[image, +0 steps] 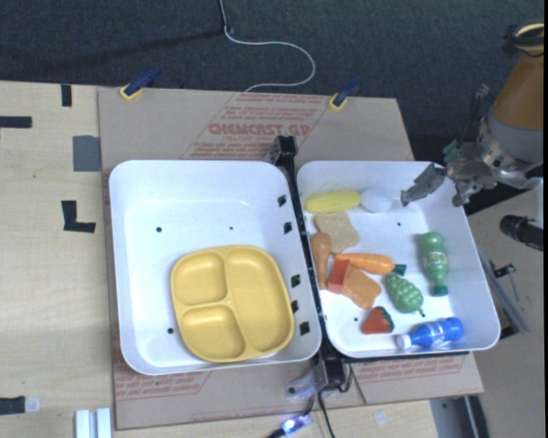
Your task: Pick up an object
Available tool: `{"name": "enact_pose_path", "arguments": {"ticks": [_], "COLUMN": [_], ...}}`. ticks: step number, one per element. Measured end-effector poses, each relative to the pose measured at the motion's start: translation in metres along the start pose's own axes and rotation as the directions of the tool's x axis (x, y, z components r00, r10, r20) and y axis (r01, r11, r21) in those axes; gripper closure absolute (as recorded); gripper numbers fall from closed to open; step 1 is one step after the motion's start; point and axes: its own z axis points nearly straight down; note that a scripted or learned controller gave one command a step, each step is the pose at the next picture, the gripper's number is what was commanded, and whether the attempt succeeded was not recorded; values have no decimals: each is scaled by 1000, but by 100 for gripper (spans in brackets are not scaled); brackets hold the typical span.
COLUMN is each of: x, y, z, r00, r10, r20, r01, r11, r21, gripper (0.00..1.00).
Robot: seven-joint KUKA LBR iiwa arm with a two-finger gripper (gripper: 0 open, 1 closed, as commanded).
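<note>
While the gripper (pixel 436 187) hangs over the right bin's (pixel 479 286) upper right corner with its two fingers spread apart and nothing between them, two white bins sit side by side on the table (pixel 36 245). One yellow divided plate (pixel 231 301) lies in the left bin (pixel 137 199). One green bottle (pixel 432 261) stands lengthwise up-down near the right wall, one blue bottle (pixel 435 333) lies crosswise, one corn cob (pixel 331 201) lies crosswise, and one carrot (pixel 370 264) lies crosswise.
</note>
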Motion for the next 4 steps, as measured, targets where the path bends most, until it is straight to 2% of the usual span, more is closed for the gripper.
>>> {"name": "enact_pose_path", "arguments": {"ticks": [2, 3, 4], "x": [0, 1, 1], "y": [1, 1, 2], "z": [129, 136, 125], "r00": [1000, 1000, 1000], "r10": [-1, -2, -2], "r20": [-1, 2, 2], "r01": [1, 2, 2], "r11": [1000, 1000, 1000], "r21": [6, 0, -2], "gripper": [0, 0, 100]}}
